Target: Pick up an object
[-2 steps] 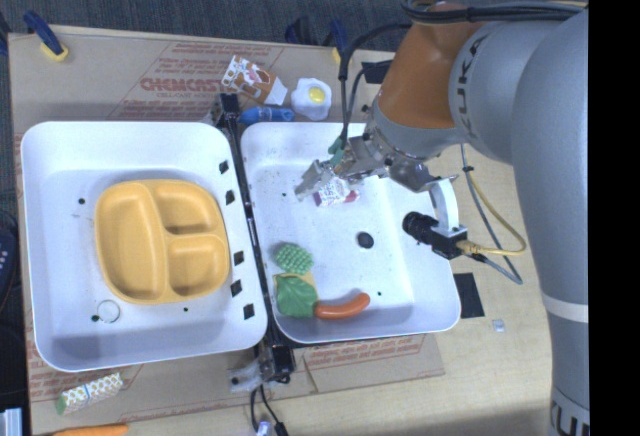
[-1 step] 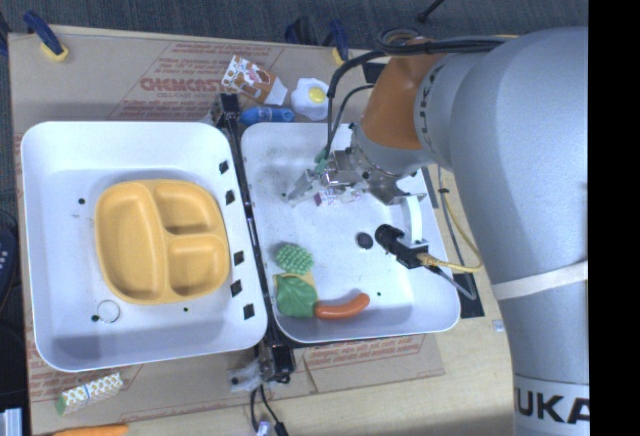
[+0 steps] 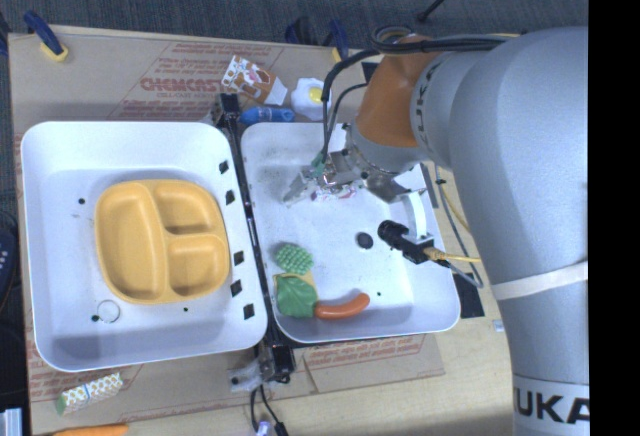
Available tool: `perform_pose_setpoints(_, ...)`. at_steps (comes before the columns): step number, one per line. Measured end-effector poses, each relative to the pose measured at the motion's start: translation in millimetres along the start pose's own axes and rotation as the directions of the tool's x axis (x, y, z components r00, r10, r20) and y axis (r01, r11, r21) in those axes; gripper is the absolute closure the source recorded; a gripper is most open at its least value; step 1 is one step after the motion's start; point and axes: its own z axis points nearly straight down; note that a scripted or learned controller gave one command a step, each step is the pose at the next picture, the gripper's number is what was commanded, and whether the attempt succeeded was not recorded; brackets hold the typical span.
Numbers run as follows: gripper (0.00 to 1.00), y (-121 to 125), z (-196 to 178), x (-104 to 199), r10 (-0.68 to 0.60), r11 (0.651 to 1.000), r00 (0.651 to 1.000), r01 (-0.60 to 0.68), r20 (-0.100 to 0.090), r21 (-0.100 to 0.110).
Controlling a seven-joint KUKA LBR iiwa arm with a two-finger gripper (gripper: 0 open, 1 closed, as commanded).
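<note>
Two shallow white plastic bins with rounded corners sit side by side on a cardboard-covered desk [image 3: 180, 74]. The left bin [image 3: 40, 224], at centre left, holds a smooth yellow tray [image 3: 160, 239], rounded and split into three compartments. The right bin [image 3: 440, 309], at centre, holds a few small things along its lower edge: a green knobbly round piece [image 3: 293, 256], a flat green leaf-shaped piece [image 3: 296, 296] lying on a yellow scrap, and a glossy orange sausage [image 3: 343, 304], slightly curved, just beside the leaf. A small dark round spot [image 3: 365, 240] lies on the bin floor near its middle. The grey arm [image 3: 510, 154], smooth and matt, bulks in from the right and is cut off by the frame's lower edge; its orange band [image 3: 385, 104] sits above the bin's upper part. The pincer [image 3: 318, 179] hangs low over the upper middle of the right bin, a tangle of pale metal and small coloured bits, too blurred to make out, so how far it stands open and whether it has hold of anything cannot be told. Behind the bins, at upper centre, lie a printed packet [image 3: 245, 76], a blue piece [image 3: 265, 114] and a white-and-yellow piece [image 3: 308, 96], partly hidden by cables. A patterned packet [image 3: 90, 392] lies at lower left.
</note>
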Motion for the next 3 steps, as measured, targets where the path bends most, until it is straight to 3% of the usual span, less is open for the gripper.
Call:
perform_pose_setpoints(1,0.00,15.2,0.6,-16.7,-0.207,0.978,0.978,0.207,-0.005,0.001)
perform_pose_setpoints(2,0.00,31.5,0.7,-61.5,-0.412,0.911,0.911,0.412,-0.003,-0.002)
perform_pose_setpoints(3,0.00,27.5,0.4,-2.9,-0.303,0.953,0.953,0.303,0.001,-0.005)
